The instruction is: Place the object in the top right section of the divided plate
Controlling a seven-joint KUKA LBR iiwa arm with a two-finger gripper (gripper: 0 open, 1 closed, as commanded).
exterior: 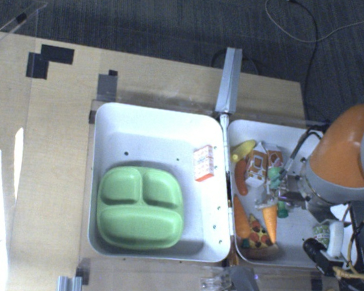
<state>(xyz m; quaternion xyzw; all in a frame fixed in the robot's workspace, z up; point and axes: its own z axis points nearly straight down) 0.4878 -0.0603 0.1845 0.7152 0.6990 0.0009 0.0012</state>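
Arm — over right bin | gripper — among toys

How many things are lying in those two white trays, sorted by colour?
Green: 1, the divided plate in the left bin.
White and red: 1, a small packet in the left bin.
Yellow: 1, a banana-like piece in the right bin.
Orange: 2, a carrot and a cone.
Total I can tell apart: 5; the right bin's pile is too cluttered to count fully.
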